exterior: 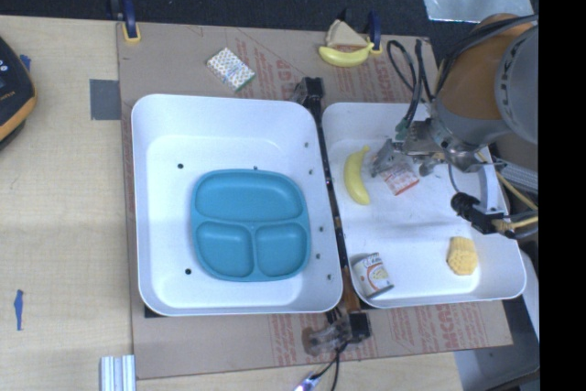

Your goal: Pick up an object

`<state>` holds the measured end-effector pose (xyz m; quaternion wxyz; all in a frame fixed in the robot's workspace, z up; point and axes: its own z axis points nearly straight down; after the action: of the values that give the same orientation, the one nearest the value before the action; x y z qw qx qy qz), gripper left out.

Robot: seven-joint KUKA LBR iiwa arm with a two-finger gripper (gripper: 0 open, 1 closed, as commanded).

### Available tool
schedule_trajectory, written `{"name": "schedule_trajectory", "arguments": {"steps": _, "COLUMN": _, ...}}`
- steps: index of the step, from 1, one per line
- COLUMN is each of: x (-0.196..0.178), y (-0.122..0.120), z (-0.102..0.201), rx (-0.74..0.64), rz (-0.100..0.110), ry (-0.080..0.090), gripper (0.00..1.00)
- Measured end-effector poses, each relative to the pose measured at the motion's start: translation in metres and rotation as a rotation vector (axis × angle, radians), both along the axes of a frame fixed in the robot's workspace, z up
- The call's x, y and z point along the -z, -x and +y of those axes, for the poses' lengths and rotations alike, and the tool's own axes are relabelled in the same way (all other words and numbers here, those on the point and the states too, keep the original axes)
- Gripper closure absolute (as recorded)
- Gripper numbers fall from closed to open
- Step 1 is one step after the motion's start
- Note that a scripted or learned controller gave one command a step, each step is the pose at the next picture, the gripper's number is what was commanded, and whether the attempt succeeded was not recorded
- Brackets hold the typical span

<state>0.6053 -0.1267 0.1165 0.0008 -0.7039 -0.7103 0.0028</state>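
Observation:
My gripper [392, 157] is low over the upper middle of the right bin [494, 288], reaching in from the right. Just under and beside it lies a small red-and-white packet [401, 183]. A yellow banana [355, 178] lies to the gripper's left, near the bin's left wall. In the front left corner of this bin there is a small carton [373, 274]. A lumpy yellow item [462, 255] rests at the front right. Nothing is visibly held.
The left bin [156, 133] holds a blue divided plate [249, 224]. Behind the bins on the cardboard lie a yellow toy [346, 50] and a patterned packet [230, 68]. A dark device [11, 92] sits at the bench's far left. Cables [412, 69] loop behind the gripper.

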Motion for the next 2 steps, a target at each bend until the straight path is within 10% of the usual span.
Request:
{"name": "schedule_trajectory", "arguments": {"steps": 1, "x": 0.025, "y": 0.020, "z": -0.024, "rx": 0.004, "rz": -0.001, "ry": -0.002, "gripper": 0.00}}
{"name": "schedule_trajectory", "arguments": {"steps": 2, "x": 0.014, "y": 0.019, "z": -0.025, "rx": 0.002, "rz": 0.000, "ry": -0.001, "gripper": 1.00}}
